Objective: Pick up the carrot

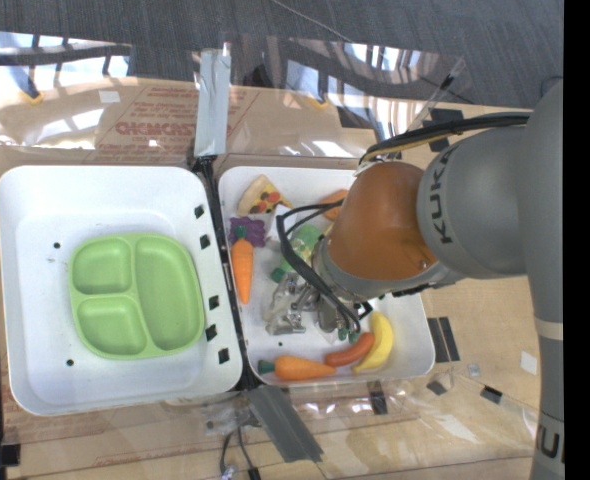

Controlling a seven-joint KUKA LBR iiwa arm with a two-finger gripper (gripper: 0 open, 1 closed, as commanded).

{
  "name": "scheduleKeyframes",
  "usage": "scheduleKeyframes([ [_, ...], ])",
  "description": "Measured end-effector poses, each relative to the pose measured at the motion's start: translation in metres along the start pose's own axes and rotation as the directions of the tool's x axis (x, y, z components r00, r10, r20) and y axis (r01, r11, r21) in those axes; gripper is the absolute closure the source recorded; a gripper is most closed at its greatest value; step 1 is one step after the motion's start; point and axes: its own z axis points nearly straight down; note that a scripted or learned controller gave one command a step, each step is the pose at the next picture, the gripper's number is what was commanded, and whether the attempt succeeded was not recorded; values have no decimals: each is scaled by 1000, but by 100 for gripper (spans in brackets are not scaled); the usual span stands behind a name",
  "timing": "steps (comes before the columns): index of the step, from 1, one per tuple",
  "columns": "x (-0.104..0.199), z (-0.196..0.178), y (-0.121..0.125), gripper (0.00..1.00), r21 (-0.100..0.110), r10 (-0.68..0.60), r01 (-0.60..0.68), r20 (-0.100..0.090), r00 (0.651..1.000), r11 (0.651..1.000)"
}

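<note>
An orange carrot lies lengthwise along the left wall of the right bin, just below a purple toy. A second orange carrot with a green end lies along that bin's front wall. My gripper hangs over the middle of the right bin. It is right of the first carrot and above the second, and I see nothing in it. The orange wrist band and the grey arm cover the bin's right and back part.
The right bin also holds a pizza slice, a red chili, a yellow banana and a green piece partly under the wrist. A green divided plate sits in the left bin.
</note>
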Motion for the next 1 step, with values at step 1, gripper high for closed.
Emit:
scheduleKeyframes([
  [1, 22, -116, 64, 100, 0, -280, 280, 1, 960, 960],
])
